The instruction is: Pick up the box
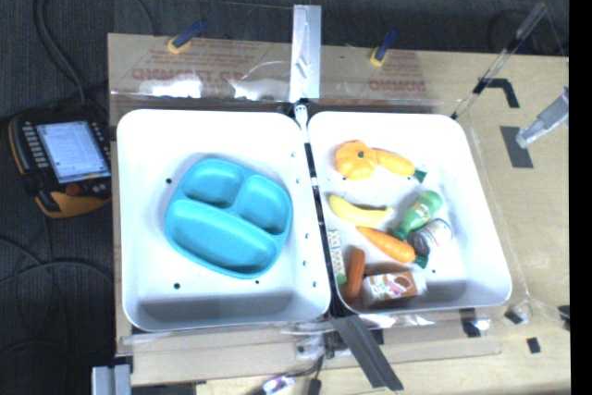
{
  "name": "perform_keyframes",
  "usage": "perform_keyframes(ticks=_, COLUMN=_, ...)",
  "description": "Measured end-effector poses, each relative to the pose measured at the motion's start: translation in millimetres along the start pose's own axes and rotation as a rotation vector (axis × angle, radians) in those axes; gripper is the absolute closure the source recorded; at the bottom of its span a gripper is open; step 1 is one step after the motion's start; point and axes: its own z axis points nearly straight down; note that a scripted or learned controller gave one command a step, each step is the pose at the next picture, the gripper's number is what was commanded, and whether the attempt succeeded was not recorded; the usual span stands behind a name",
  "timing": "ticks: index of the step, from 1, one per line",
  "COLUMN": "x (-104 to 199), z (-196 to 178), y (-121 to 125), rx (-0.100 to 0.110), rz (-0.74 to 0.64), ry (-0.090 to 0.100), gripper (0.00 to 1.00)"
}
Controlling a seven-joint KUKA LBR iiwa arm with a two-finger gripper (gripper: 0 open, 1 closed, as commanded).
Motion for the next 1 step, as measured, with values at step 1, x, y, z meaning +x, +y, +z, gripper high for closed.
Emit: perform_keyframes(ticks=1, x=6.8, z=6.9, y=-34.4, rx=-0.008, rz=-0.287, ry=-0.01, gripper=0.0)
